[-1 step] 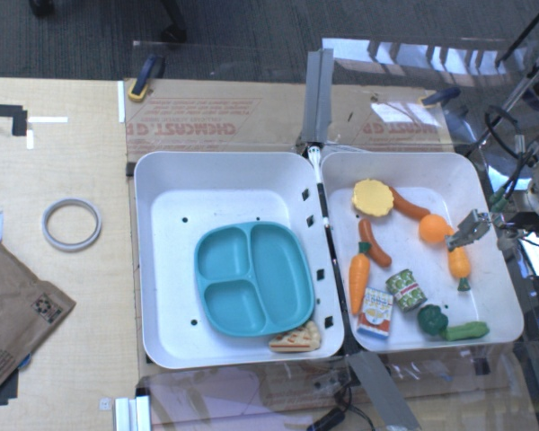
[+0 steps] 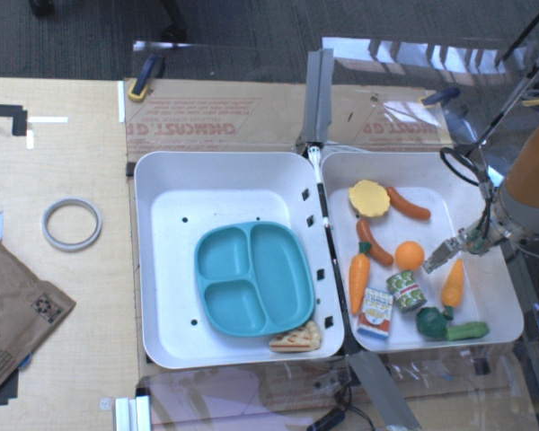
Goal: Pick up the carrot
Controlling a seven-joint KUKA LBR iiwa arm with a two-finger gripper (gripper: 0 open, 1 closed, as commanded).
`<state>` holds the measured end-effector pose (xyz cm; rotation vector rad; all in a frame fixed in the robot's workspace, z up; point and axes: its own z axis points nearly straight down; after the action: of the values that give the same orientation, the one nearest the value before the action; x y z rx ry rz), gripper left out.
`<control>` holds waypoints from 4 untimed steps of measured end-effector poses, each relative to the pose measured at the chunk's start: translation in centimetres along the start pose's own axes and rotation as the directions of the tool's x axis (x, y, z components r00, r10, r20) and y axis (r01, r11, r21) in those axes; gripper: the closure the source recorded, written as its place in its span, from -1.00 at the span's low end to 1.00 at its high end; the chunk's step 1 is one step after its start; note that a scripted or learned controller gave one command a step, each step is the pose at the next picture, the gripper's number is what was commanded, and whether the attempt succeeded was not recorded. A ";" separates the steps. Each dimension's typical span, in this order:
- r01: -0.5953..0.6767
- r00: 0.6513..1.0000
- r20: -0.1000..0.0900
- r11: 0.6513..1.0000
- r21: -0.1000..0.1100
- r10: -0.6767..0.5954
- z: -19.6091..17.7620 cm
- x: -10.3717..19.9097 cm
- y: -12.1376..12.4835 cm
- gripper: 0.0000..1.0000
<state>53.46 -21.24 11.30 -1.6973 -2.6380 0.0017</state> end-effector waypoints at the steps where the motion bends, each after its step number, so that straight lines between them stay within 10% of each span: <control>1: 0.073 0.997 0.002 0.997 0.000 -0.073 -15.2 8.3 -2.4 -1.00; 2: -0.114 0.993 0.000 0.993 0.001 0.114 -7.3 0.1 -2.3 -1.00; 3: -0.111 0.994 0.001 0.994 -0.002 0.111 1.4 -0.6 -0.5 -1.00; 4: -0.317 0.948 0.001 0.948 0.001 0.317 -4.5 0.8 -1.4 -1.00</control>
<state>51.85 -21.12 15.84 -2.0993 -2.3316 0.0047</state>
